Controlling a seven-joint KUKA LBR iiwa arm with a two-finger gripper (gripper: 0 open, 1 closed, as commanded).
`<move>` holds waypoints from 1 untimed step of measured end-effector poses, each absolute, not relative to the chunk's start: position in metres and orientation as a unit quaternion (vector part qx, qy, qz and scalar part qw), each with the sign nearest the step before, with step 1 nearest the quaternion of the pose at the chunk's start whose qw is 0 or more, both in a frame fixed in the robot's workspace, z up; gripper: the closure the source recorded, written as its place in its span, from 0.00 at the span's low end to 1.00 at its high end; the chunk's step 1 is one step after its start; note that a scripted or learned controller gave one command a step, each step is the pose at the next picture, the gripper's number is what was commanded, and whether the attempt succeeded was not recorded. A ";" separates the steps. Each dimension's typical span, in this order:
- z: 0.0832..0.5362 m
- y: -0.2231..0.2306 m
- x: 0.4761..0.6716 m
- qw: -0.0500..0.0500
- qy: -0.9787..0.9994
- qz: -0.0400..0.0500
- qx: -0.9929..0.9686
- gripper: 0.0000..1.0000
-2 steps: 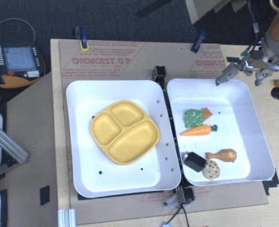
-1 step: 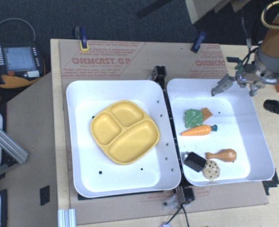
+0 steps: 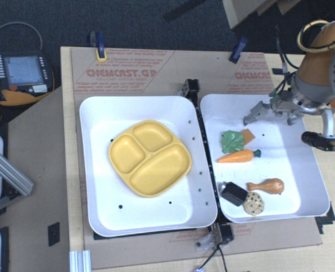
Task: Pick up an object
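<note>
The right bin (image 3: 303,205) holds several small things. A green leafy piece (image 3: 232,141) lies beside a small orange wedge (image 3: 247,135), with an orange carrot (image 3: 236,157) just below them. Nearer the front lie a brown drumstick (image 3: 267,186), a black block (image 3: 233,194) and a speckled cookie (image 3: 253,204). My gripper (image 3: 270,119) hangs over the back of the right bin, up and to the right of the green piece. It is open, with nothing between its fingers.
The left bin (image 3: 99,208) holds a yellow divided plate (image 3: 150,157) in its middle. A raised divider (image 3: 204,152) separates the two bins. The arm (image 3: 320,67) comes in over the right bin's back right corner.
</note>
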State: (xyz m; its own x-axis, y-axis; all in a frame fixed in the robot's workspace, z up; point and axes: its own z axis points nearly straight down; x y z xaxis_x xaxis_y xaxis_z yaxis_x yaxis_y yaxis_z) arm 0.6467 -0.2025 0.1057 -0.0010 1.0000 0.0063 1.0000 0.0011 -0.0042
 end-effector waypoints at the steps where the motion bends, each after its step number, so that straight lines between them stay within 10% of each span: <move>1: 0.120 -0.204 0.648 0.000 -0.708 -0.001 -0.706 1.00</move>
State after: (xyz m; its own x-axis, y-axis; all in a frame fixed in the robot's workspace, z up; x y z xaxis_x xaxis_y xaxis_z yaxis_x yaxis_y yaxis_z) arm 0.6479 -0.2035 0.1199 -0.0024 1.0000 0.0009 1.0000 0.0024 0.0008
